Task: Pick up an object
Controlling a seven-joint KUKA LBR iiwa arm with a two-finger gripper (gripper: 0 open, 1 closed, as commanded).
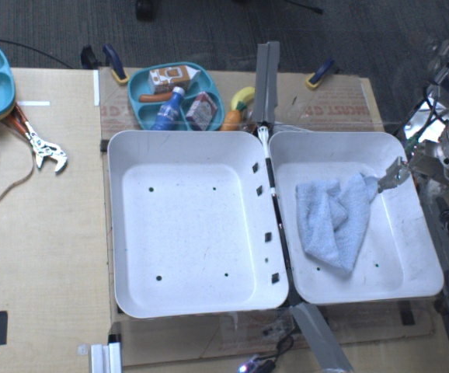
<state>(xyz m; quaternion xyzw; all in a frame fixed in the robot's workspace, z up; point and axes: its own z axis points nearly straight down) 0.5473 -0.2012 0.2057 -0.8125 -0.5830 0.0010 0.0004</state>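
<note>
A crumpled light-blue towel point(335, 220) lies in the right bin point(411, 282); the gripper point(386, 179) sits at the towel's upper right corner, jaws pinching the cloth's tip.

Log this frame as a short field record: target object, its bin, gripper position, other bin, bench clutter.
target object: light blue towel, crumpled
bin: right bin
gripper position: gripper at the towel's upper right corner, by the bin's right side
grasp: fingers too small to judge
other bin: left bin, white, beside the right one
bench clutter: teal tray of small items behind the bins; wrench at left
</note>
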